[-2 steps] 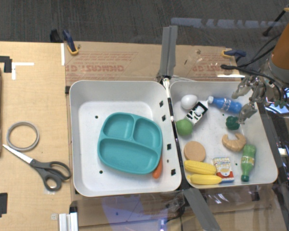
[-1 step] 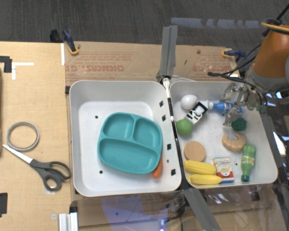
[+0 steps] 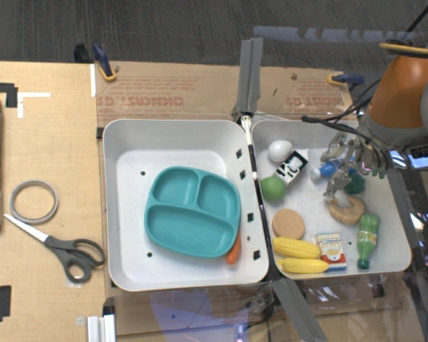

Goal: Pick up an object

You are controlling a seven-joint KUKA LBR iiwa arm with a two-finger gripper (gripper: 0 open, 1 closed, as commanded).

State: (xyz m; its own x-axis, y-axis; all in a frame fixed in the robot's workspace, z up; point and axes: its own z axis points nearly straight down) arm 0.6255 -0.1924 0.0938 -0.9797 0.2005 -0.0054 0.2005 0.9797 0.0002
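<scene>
Currently, the gripper [image 3: 340, 177] hung low in the right bin [image 3: 392, 262], just above the tan ring-shaped object [image 3: 346, 210]; its closure could not be told. A sound pick required centring over one object, clear of the green bottle [image 3: 366, 239], before closing.

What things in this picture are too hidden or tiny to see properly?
- Carrot: the teal plate covers most of it.
- Blue and dark green things by the gripper: the metal parts block them, so their shapes are unclear.
- Small carton: its print is too tiny to read.
- Arm: cut off by the frame edge.
</scene>
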